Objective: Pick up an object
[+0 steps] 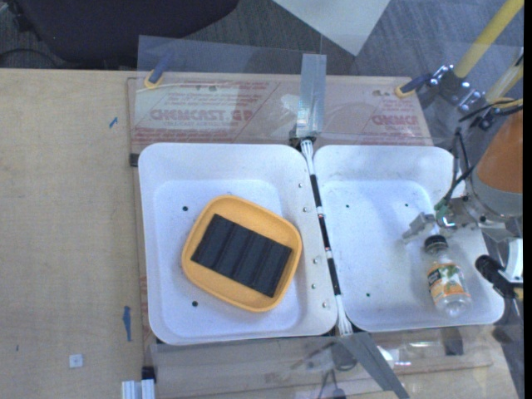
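1. Camera view: two white bins sit side by side on the tabletop (58, 223). The left bin (162, 181) holds an orange tray (241, 252) with a dark ribbed insert. The right bin (374, 181) holds a small bottle (445, 283) near its 4 o'clock corner.

2. The bottle lies flat, dark cap toward 11 o'clock and base toward 5 o'clock, so its long axis runs roughly along the 11–5 line.

3. The arm enters from 3 o'clock. The claw (428, 221) hangs low over the right bin, at the bin's 3 o'clock side; whether it is spread or pressed together, I cannot tell. Nothing is seen pinched in it.

4. The key relation: the bottle lies just beside the claw, toward 5 o'clock from it, the cap end nearest. I judge a short shift that way, with the claw closing across the 11–5 axis, would suit.

5. The tray is well apart, toward 9 o'clock.
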